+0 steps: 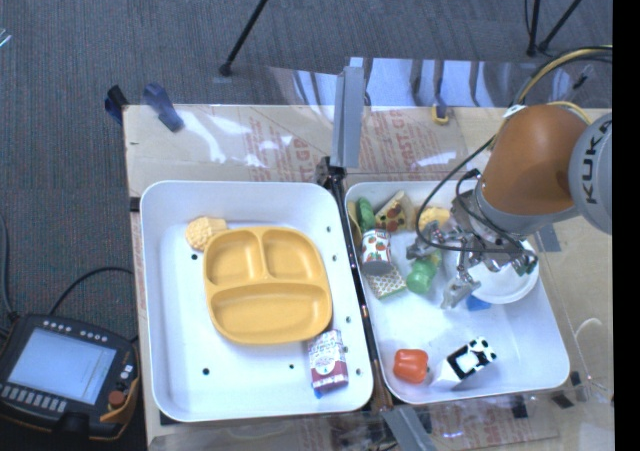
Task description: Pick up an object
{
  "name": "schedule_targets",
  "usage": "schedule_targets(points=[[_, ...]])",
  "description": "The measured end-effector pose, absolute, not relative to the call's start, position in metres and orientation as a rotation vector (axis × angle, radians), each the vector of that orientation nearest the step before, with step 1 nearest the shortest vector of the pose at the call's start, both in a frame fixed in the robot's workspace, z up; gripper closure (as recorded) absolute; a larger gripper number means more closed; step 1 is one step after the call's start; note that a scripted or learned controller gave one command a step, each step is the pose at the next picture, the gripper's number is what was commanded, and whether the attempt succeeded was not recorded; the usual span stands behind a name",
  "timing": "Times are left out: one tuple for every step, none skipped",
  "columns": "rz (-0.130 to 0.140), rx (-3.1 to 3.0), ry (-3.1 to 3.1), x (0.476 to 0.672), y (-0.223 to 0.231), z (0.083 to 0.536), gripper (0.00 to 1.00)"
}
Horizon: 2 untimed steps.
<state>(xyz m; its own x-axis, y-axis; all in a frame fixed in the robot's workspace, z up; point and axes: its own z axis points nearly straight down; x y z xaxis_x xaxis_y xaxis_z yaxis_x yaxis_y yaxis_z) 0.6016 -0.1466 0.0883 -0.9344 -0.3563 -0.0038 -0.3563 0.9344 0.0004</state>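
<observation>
My gripper (pixel 447 267) hangs low over the middle of the right bin (pixel 520 354), under the orange band of the arm. It is open: one finger (pixel 455 292) points toward the bin's front and the other sits near a yellow toy (pixel 433 220). Nothing lies between the fingers. A green toy (pixel 422 276) lies just left of the gripper, close to the fingertips. A white bowl (pixel 505 287) is partly hidden under the wrist, with a small blue piece (pixel 478 303) at its near edge.
The right bin also holds a small can (pixel 376 249), a cracker (pixel 388 283), a pizza slice (pixel 392 211), a green vegetable (pixel 365 213), an orange-red pepper (pixel 410 365) and a black-and-white toy (pixel 470 358). In the left bin (pixel 170 339) are a yellow divided plate (pixel 267 283), a waffle (pixel 203 232) and a small carton (pixel 327 361).
</observation>
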Motion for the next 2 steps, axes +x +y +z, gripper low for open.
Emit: schedule_targets(points=[[0.003, -0.535, 3.092, 0.605, -0.133, 0.088, 0.0], [-0.022, -0.58, 3.084, 0.605, -0.105, 0.091, 0.0]])
